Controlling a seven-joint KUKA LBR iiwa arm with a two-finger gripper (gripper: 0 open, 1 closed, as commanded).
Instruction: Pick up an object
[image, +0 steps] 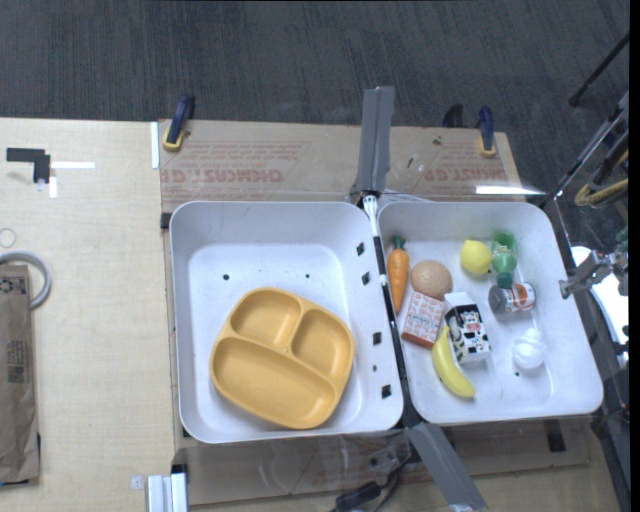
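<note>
Pick has not started: nothing is lifted, all candidates sit in the right bin (560, 240). Can't tell the gripper's state from this view, so check it is wide enough before descending.

Left bin (190, 300) holds just a yellow divided plate (283, 357), flat and awkward for two fingers. Skip it.

Right bin is cluttered along its left half: carrot (398, 275) lies along the left wall, red-patterned box (422, 319) touches the cow-print carton (467, 333), and the banana (452, 368) lies just below both. A brown round thing (431, 278) sits above the box.

Best target, I'd say: the lemon (476, 258), with bare floor on its left side, or the white lump (529, 352), which stands apart from its neighbours. The small can (512, 298) lies on its side and would likely roll.

Come straight down and keep clear of the bin wall.
</note>
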